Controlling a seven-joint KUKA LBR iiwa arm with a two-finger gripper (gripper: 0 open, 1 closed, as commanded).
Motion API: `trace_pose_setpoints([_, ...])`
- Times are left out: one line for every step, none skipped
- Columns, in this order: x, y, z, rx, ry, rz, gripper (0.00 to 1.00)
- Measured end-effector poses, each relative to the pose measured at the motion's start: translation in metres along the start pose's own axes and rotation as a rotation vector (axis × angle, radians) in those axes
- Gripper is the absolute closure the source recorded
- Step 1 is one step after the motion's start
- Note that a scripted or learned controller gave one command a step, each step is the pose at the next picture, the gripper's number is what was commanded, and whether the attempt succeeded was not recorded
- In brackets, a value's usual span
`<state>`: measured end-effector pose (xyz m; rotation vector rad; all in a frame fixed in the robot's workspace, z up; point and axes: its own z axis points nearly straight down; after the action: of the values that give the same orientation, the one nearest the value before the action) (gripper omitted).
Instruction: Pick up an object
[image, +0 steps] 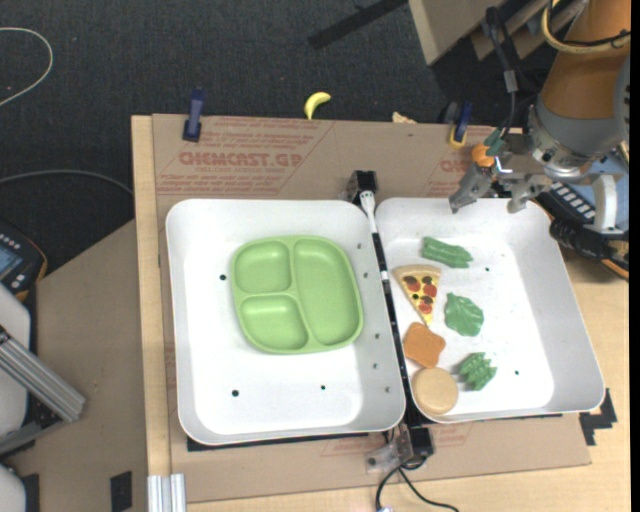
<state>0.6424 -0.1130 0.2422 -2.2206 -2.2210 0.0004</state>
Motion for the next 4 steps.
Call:
trace_pose_setpoints([-0.027,-0.025,0.146,0.012,0.001,0.004,0.00])
trace_pose_setpoints([0.083,-0.073,0.052,-0.004,0.005,-0.010,0.00])
trace_pose_setpoints([0.126,-0.154,0.049,0.008,0.003,-0.004,0.00])
trace_pose_setpoints([0.123,-0.150,0.039,-0.001,0.000,0.002,1.00])
